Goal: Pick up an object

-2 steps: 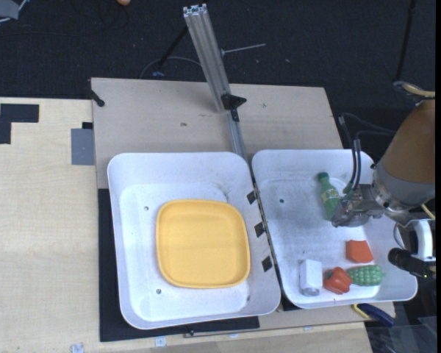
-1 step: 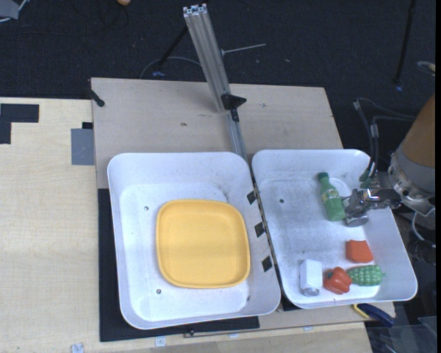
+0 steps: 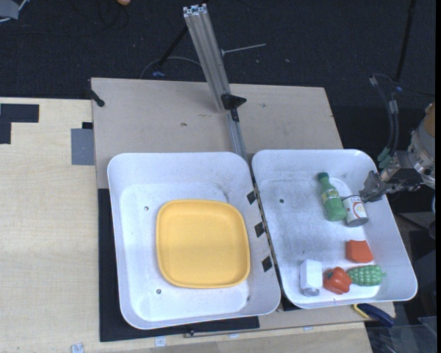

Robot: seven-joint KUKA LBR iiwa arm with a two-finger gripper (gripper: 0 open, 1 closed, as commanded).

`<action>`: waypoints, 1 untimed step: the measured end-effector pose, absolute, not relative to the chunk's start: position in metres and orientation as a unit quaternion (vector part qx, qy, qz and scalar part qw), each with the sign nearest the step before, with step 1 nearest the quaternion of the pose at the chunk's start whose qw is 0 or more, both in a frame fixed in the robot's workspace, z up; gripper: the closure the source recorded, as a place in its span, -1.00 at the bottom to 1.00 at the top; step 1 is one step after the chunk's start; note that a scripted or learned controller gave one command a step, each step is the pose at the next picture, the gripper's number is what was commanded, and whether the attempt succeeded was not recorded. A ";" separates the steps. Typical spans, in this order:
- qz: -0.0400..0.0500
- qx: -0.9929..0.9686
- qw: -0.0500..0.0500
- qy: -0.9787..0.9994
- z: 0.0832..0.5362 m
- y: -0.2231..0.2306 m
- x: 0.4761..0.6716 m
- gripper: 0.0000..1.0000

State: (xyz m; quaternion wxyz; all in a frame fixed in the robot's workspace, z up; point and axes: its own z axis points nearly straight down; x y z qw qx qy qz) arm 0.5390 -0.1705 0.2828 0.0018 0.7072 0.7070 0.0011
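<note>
Can [image 3: 356, 210] is the likeliest target you have: it lies on its side in the right bin [image 3: 294, 219], just beside the gripper [image 3: 373, 190] and touching or nearly touching the green bottle [image 3: 331, 197] on its other side. The gripper sits at the bin's far-right rim, dark against the dark floor, and you cannot tell whether its tips are apart or together; nothing can be seen held between them.

Working outward from the can: an orange block [image 3: 359, 251] lies nearer the camera, then a green cob [image 3: 365, 274], a red pepper [image 3: 337, 279] and a white box [image 3: 310, 276] cluster near the bin's front edge. Well apart from the can, the left bin [image 3: 132, 182] holds a yellow plate [image 3: 203, 243].

Watch for these risks, judging from the layout. The can may roll when touched, since it lies on its side. The bottle is so close that a closing grip could nudge it or catch both. The rim is right beside the gripper, so a low approach could strike the bin wall.

Most of the arm is cut off at the frame's right side, and the gripper's shape is hard to make out. Whether can and bottle actually touch is unclear.
</note>
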 end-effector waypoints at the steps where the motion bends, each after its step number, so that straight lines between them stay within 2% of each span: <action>1: 0.000 0.706 -0.001 0.708 0.269 -0.121 0.559 1.00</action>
